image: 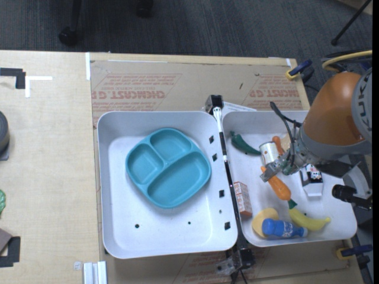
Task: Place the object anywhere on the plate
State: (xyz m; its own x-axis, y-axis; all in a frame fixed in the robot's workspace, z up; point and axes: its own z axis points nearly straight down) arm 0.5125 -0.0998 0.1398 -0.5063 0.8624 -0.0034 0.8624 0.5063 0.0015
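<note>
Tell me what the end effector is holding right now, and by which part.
It cannot be told. The end effector hangs low in the right bin, right over a toy carrot, but the view does not show the carrot, or anything else, gripped.

Grey robot arm (355, 138) with a broad, rounded orange band above the wrist and dark lettering on a pale upper section. Black cables looping beside the wrist. Small metal gripper (273, 165) at the tip.
</note>
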